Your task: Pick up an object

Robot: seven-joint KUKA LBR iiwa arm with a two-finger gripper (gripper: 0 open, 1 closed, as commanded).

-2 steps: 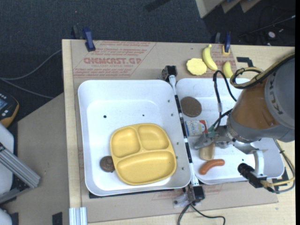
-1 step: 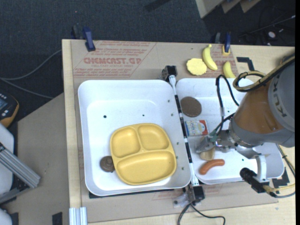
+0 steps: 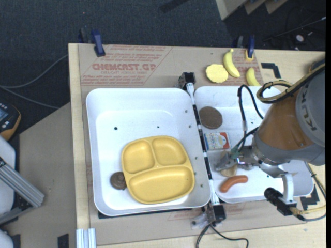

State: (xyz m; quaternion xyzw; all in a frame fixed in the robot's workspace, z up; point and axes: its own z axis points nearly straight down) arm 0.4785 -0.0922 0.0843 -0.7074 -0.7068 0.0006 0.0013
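In the right bin (image 3: 305, 190), my gripper (image 3: 227, 161) hangs low near the left wall. It sits just below a small white and red packet (image 3: 215, 140) and just above a reddish sausage (image 3: 234, 183). Farther back in the same bin lies a brown round patty (image 3: 210, 117). The arm's grey body and orange band (image 3: 282, 123) cover the right part of this bin. A tan shape shows right at the gripper's tip, but I cannot make out what it is.
The left bin (image 3: 103, 107) holds a yellow divided plate (image 3: 155, 168) and a small brown round piece (image 3: 118, 180) beside it. On the bench behind the right bin lie a yellow disc (image 3: 217, 73) and two bananas (image 3: 231, 63). A black cable (image 3: 242, 112) loops over the right bin.
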